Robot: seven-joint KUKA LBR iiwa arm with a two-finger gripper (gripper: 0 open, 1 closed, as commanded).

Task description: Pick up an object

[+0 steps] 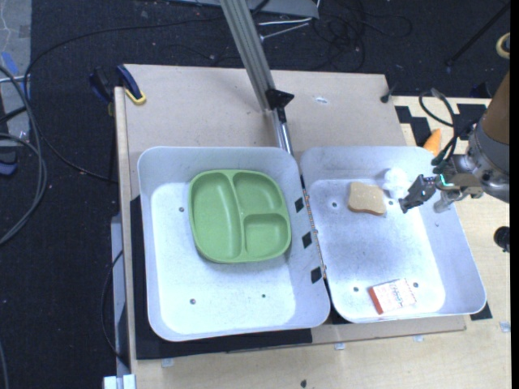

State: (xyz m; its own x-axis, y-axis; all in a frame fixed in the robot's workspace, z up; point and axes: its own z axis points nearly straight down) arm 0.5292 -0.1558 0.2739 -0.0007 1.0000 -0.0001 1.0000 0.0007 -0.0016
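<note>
1. nearest the camera, a small flat packet (392, 296), white with an orange-red end, lies near the near edge of the right bin (454, 250). it is rectangular, with its long axis running left to right and tilted slightly, its red end toward the left.
2. the right bin is a shallow white tray with rounded corners and a dull, speckled floor; its raised rim looks thin and slightly bowed.
3. a tan piece shaped like a slice of bread (367, 198) lies flat in the far part of the right bin. its long axis runs roughly left to right, the rounded crust side toward the far left, the surface matte and spongy-looking.
4. a small white lump (394, 177) sits just beside the bread on its far right, soft-edged and too blurred to tell what it is.
5. the gripper (415, 194) hangs over the far right of the right bin, just right of the bread and apart from it. its dark fingers point left and down; they look slightly parted with nothing between them.
6. the left bin (162, 298) is the same white tray, touching the right bin along a seam with black clips.
7. a green divided plate (240, 215) with three compartments rests in the far half of the left bin, smooth plastic, rounded-square in outline.
8. both bins sit on a pale board bench (203, 104).
</note>
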